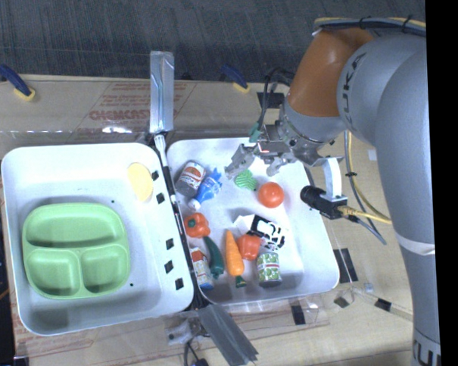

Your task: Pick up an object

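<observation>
A green-labelled can [269,268] stands at the right bin's [317,247] near edge beside a carrot [232,253]. Above the far end hangs the gripper [257,161], fingers spread and holding nothing (a green toy [245,180] lies just beneath, a red ball [271,194] close by).

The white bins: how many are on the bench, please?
2. The left bin holds a green divided tray and a yellow item. The right bin holds the toy food, with the gripper above its far part.
</observation>
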`<state>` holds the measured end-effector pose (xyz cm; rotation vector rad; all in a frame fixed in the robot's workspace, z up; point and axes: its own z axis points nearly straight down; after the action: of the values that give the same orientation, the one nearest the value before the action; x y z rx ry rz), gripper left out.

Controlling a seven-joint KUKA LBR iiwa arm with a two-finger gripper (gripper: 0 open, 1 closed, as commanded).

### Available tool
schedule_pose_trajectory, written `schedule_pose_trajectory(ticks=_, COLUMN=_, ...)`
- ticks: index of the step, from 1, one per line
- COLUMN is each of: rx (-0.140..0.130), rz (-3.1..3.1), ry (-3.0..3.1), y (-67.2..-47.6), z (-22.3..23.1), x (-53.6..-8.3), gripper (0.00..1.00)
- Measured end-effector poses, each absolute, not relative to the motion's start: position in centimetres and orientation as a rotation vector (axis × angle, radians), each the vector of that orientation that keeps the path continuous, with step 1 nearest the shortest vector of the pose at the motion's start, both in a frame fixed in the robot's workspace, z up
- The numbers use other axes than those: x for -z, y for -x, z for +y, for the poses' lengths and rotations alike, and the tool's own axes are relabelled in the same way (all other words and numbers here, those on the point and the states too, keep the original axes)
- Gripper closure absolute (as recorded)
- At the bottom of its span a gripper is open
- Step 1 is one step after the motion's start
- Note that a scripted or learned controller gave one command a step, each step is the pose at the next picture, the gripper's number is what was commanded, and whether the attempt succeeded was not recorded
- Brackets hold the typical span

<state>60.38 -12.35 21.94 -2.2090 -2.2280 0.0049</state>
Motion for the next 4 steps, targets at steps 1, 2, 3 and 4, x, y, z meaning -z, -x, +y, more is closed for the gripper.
schedule_pose_trajectory(ticks=1, rx=-0.007, rz=-2.212, ry=2.222, y=-51.4, z=-10.6, x=-13.1, gripper=0.00)
schedule_pose_trajectory(ticks=2, rx=0.001, rz=-2.492, ry=1.933, y=-48.8, z=-9.7, x=-9.4, gripper=0.00)
schedule_pose_trajectory(ticks=3, rx=0.007, rz=-2.500, ry=1.920, y=-49.0, z=-9.3, x=-10.5, gripper=1.00)
schedule_pose_trajectory(ticks=4, rx=-0.001, rz=-2.507, ry=1.893, y=-57.3, z=-8.3, x=-19.2, gripper=1.00)
